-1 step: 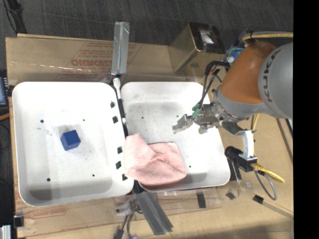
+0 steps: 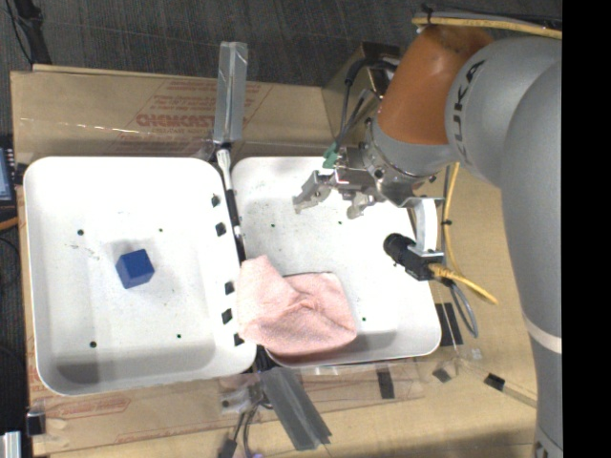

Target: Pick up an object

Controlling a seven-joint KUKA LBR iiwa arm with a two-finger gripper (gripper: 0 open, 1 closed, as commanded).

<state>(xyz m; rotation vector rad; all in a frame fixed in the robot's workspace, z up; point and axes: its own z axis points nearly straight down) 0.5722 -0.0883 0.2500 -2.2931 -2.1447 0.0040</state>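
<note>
Grey and bulky, the arm point(image 2: 506, 122) fills the upper right, its orange band point(image 2: 425, 84) bent over the right bin point(image 2: 382, 332). From the wrist the gripper point(image 2: 329, 194) reaches down and to the left, with its fingers point(image 2: 307, 194) spread apart and nothing between them, hanging over the far half of the right bin, clear of the cloth. Bare white floor lies around and below the fingers, giving open room toward the bin's far rim and toward the divider between the two bins. A pink cloth point(image 2: 296, 313) lies crumpled at the near left corner of the right bin, its left edge draped up on the divider. Left of the cloth, past the divider, the left bin point(image 2: 57, 351) holds a small blue cube point(image 2: 136, 267), sitting left of centre, well apart from every wall. Both bins rest on the counter point(image 2: 95, 98), brown cardboard showing behind them.
</note>
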